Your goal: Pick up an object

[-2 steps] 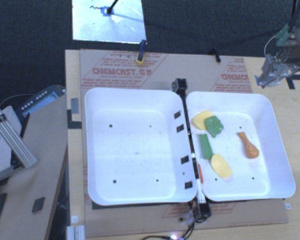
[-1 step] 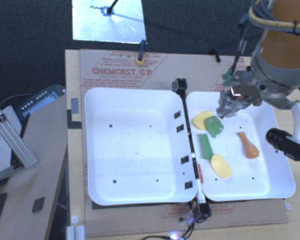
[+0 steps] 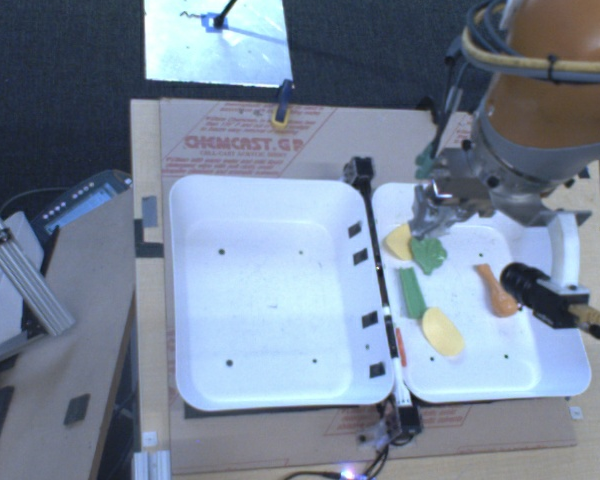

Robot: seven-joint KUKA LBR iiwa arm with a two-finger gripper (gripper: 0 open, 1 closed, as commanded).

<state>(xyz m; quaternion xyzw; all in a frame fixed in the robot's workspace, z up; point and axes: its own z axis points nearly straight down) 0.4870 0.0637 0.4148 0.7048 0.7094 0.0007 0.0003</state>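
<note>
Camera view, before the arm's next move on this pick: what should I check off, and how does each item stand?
1. Things to pick lie in the right bin: ok. There are a green lump, yellow piece, green stick, yellow oval and orange piece.
2. The gripper is over a target: ok, it is at the green lump.
3. Grip on the green lump: cannot tell, the gripper covers its top.
4. Target apart from neighbours: not ok, the yellow piece lies right against it.
5. Other things out of the way: ok, the green stick, yellow oval and orange piece lie apart from the gripper.
</note>
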